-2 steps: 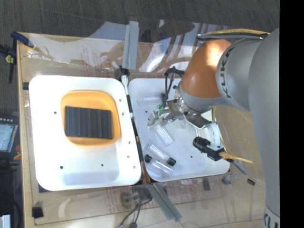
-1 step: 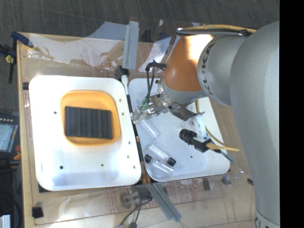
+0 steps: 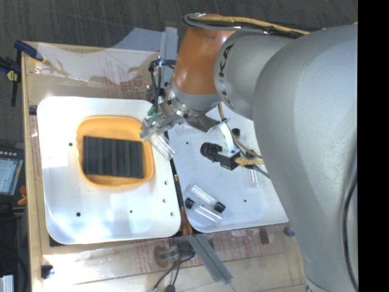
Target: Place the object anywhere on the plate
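Note:
A yellow plate (image 3: 109, 126) lies in the left white bin (image 3: 91, 218). A dark, ridged rectangular object (image 3: 115, 156) rests flat on the plate and covers most of its middle. My gripper (image 3: 159, 135) hangs over the plate's right rim, near the divide between the two bins, just up and right of the dark object. I see nothing clearly held in it. The orange band and grey arm come in from the upper right.
In the right white bin (image 3: 267, 208), a clear plastic piece with black ends (image 3: 204, 202) lies near the front edge. The bulky arm covers most of that bin's right side. A wooden bench edge runs along the front.

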